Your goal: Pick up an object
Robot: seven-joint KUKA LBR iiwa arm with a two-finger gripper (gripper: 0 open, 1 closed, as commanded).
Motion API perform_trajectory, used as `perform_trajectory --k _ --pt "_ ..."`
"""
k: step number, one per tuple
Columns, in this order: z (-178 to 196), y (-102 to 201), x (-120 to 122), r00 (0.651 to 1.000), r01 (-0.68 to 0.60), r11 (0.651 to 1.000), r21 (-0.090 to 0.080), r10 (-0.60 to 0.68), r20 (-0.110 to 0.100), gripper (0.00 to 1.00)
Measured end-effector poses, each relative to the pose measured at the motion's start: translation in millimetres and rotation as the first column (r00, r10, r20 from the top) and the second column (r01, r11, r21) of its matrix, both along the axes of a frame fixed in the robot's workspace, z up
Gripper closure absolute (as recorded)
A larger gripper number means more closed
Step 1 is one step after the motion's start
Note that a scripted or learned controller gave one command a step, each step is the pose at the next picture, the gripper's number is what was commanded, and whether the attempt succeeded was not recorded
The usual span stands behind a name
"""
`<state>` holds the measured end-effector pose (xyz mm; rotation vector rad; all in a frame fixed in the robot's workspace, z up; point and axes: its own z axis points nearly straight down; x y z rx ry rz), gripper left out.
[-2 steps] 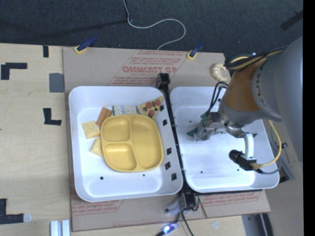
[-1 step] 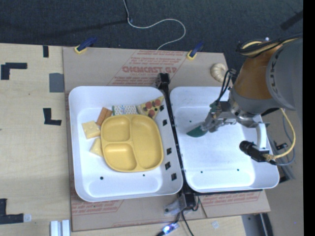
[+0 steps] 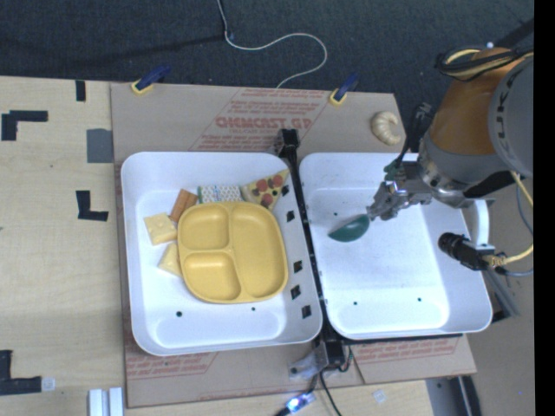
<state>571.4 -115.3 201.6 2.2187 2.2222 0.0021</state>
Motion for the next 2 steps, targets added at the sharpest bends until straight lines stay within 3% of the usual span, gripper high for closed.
perform_trajectory --k 1,2 --pt "23.7 0.8 0.5 1.0 -0.001 1.0 0.001 0.001 -0.001 1.0" --pt "32.2 58.6 13.5 1.0 -0.006 1.0 0.002 0.006 -0.003 1.0"
